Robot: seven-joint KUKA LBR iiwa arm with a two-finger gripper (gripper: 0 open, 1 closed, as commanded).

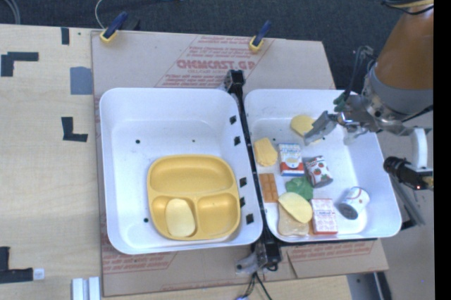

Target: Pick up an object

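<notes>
The right bin (366,151) holds several small food items. Among them are a yellow chunk (301,125), a yellow wedge (266,151), a red and white carton (290,158), a dark patterned packet (318,172), a green leafy piece (299,187) and a silver can (351,201). My gripper (320,128) hangs over the upper part of this bin, just right of the yellow chunk and above the carton and the packet. I see nothing held in it.
A brown cracker strip (268,187), a yellow piece on bread (295,208) and a red and white box (323,215) lie near the right bin's front. The left bin (127,115) holds a yellow divided tray (192,196). The arm (405,73) enters from the right.
</notes>
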